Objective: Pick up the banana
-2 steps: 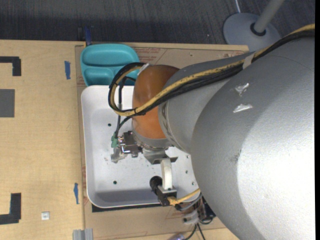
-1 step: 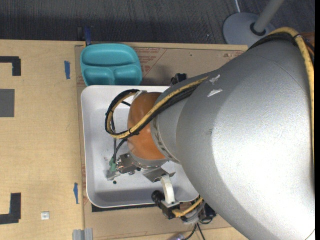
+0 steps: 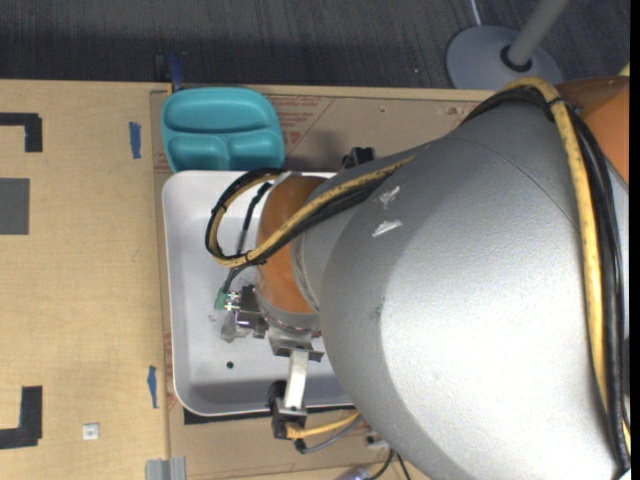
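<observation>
The grey arm (image 3: pixel 470 298) sits closest to the camera. Its large rounded link covers the right of the picture and, with it, much of the bench, because it reaches in from that side and bends down over the work. Below it the orange band (image 3: pixel 275 268) marks the wrist, turned downward into the white bin (image 3: pixel 190 268). This posture suits a top-down reach for something lying on the bin's floor. A yellow-and-black cable (image 3: pixel 232 230) loops loosely off the wrist, presumably left slack so the joint can turn freely. The gripper (image 3: pixel 243 318) hangs low over the bin's middle, seen from behind its metal mount, and I cannot tell whether it is parted, closed or clamped on anything. Nor can I tell where the banana lies. My guess is that it sits under the wrist or the big link, since the arm is lowered there. The bare left part of the bin floor carries only a small dark speck (image 3: pixel 230 365). Beyond the bin's far rim a teal tray (image 3: pixel 222 128) rests on the brown bench (image 3: pixel 80 268), set aside from the picking area. Farther off, a grey stand base (image 3: pixel 495 56) stands on the dark floor
</observation>
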Robot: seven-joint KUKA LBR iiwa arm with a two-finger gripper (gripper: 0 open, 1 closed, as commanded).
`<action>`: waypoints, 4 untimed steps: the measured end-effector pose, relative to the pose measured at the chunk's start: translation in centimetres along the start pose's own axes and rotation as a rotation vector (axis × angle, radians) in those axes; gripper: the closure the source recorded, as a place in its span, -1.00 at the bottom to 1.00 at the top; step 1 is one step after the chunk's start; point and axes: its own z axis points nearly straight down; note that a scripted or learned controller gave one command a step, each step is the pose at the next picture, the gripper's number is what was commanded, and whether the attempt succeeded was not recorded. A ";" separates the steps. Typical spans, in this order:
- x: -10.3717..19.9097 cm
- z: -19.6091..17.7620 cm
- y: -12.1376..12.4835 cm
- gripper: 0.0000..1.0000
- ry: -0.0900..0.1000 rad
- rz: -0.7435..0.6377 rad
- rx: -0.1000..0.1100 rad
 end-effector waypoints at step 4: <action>0.0 -2.8 -0.3 -1.00 0.000 0.073 0.000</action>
